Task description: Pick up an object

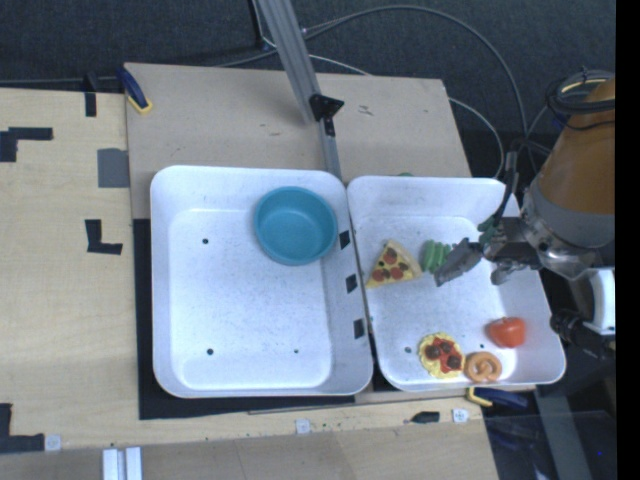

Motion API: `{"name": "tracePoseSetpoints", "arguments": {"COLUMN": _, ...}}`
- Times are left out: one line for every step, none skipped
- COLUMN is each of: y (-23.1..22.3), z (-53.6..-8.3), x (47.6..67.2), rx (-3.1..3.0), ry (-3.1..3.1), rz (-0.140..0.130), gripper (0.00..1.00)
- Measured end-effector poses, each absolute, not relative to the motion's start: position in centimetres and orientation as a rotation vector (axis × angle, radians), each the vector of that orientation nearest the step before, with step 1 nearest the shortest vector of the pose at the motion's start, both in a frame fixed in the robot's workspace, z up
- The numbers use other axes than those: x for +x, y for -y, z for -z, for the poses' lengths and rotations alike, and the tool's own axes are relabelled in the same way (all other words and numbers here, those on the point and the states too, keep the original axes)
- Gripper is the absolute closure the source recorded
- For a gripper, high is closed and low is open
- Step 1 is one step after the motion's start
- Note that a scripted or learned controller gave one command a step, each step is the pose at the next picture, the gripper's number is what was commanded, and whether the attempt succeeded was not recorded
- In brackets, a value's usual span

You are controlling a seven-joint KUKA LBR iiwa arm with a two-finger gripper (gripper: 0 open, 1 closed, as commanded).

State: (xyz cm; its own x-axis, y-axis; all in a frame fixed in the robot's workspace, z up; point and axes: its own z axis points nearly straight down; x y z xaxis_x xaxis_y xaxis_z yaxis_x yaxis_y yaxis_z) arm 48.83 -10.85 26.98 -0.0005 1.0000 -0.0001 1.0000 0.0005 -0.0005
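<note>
Two shallow white bins sit side by side on the bench. The left bin point(190, 298) holds a blue bowl point(294, 225) near its upper right corner. The right bin point(400, 193) holds five small toys: a pizza slice point(392, 265) near its left wall, a green piece point(433, 255) just right of the slice, a red piece point(507, 331) toward the lower right, and a round pizza point(440, 354) beside an orange ring point(484, 366) along the near edge. The grey arm point(575, 183) reaches in from the right, its gripper point(462, 261) low over the right bin, right beside the green piece and possibly touching it. Whether the pincer is spread or closed cannot be told from here, and nothing is visibly held in it. A grey pole point(290, 48) slants down to the seam between the bins.
</note>
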Motion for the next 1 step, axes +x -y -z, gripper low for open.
{"name": "tracePoseSetpoints", "arguments": {"y": 10.31, "z": -22.61, "x": 48.97, "rx": -2.218, "ry": 2.220, "rz": -0.004, "gripper": 0.00}}
